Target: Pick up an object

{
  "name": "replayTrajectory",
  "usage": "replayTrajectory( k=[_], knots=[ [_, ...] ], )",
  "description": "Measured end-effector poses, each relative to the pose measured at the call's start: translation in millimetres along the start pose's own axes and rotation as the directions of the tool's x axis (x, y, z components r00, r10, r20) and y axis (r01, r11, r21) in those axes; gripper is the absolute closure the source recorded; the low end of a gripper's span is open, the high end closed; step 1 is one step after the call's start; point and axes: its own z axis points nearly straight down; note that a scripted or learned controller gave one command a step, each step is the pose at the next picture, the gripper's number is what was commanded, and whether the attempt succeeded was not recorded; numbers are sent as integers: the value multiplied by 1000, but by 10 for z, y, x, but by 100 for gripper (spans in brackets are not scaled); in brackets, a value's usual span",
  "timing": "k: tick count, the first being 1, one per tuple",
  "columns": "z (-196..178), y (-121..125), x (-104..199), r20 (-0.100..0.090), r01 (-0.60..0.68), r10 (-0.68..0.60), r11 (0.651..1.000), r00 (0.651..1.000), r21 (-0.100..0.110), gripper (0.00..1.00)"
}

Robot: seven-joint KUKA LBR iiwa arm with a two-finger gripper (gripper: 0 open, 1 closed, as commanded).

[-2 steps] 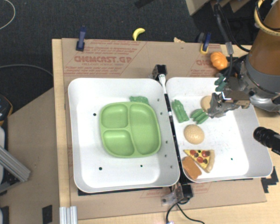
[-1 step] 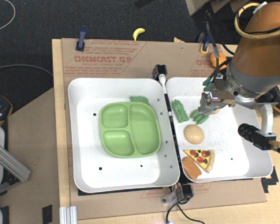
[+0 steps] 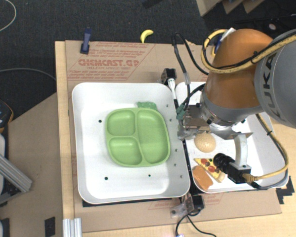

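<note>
The gripper (image 3: pixel 195 127) hangs low over the right bin (image 3: pixel 266 147), its grip impossible to tell. Reaching seems underway; next, closing on the bun (image 3: pixel 205 142).

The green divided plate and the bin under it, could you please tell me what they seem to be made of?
The green divided plate looks like moulded plastic, matte: even colour, soft rounded compartment ridges. The left white bin looks like thin formed plastic, slightly glossy, with rounded corners and a rolled rim; I can't be certain.
</note>
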Motion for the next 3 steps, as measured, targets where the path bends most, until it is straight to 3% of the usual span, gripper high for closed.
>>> replayTrajectory(
  k=[1, 2, 3],
  knots=[
    [-1826, 115, -11, 0, -6, 6, 1000, 1000, -29, 100],
    [-374, -8, -351, 5, -14, 14, 1000, 1000, 8, 100],
    [-1271, -45, 426, 0, 0, 0, 1000, 1000, -17, 100]
  ],
)
